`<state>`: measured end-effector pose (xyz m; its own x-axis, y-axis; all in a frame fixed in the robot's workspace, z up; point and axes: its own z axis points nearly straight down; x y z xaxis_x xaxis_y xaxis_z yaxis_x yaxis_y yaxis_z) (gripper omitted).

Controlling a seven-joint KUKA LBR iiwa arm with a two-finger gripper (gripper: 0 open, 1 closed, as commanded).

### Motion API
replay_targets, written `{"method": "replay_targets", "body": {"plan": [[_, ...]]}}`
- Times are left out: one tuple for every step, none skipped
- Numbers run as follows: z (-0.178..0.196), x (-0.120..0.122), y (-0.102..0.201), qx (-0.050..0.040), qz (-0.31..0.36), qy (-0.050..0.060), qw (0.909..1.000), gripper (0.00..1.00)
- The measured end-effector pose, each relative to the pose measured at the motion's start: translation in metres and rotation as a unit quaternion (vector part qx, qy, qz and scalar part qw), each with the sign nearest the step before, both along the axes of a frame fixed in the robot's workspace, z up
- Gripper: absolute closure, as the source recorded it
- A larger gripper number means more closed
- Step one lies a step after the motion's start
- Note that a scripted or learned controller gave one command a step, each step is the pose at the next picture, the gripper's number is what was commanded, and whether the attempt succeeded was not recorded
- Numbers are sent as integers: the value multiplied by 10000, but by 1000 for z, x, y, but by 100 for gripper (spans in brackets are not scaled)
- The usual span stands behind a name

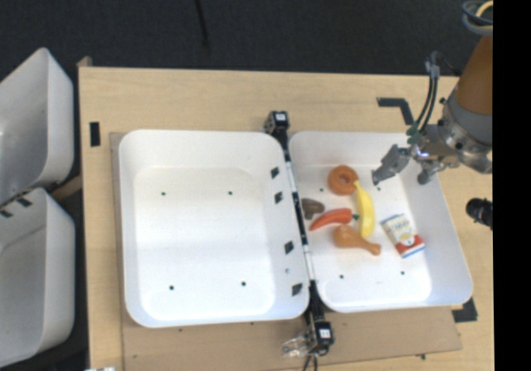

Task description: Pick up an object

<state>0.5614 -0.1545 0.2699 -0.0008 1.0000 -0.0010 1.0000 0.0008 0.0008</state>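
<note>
The right bin (440, 278) holds a cluster of small objects: an orange doughnut-shaped ring (342, 179), a yellow banana (363, 207), a red pepper (332, 218), a brown lump (312, 207), an orange drumstick-like piece (357, 238) and a small white and red carton (401, 234). My gripper (407, 168) hovers over the upper right part of this bin, to the right of the ring and above the carton. Its two fingers stand spread apart, open, with nothing between them.
The left bin (133, 220) lies beside the right one, with a black-clipped divider (292, 220) between them. Wooden bench (191, 95) surrounds both bins. White blocks (29, 129) stand off the bench's left edge.
</note>
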Motion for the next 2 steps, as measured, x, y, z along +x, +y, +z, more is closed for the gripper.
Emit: {"method": "replay_targets", "body": {"plan": [[-174,5,56,3,12,12,10000,0],[-138,-4,-22,-19,-31,-11,10000,0]]}}
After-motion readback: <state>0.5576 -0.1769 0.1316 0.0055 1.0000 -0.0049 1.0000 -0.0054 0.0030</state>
